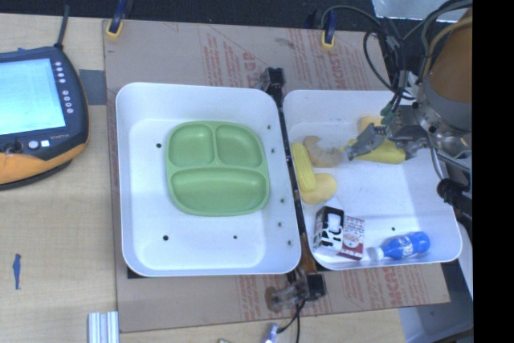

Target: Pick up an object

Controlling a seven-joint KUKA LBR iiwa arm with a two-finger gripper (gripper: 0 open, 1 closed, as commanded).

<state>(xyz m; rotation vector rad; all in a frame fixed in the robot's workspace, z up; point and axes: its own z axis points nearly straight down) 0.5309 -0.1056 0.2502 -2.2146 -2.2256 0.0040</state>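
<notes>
My gripper (376, 142) hangs low over the upper right part of the right bin (438, 209), at the end of the grey arm with its orange band (454, 60). Just beneath and beside it lies a yellow banana-like piece (389, 154), partly covered by the gripper. A smaller yellow bit (368, 124) shows just above it. Nothing is visibly lifted off the bin floor.
The right bin also holds a yellow corn cob (303, 163), a yellow lump (323, 187), a tan piece (326, 153), a black-white-red packet (340, 230) and a blue bottle (404, 245). A green divided plate (215, 169) lies in the left bin (144, 245). A tablet (36, 104) sits far left.
</notes>
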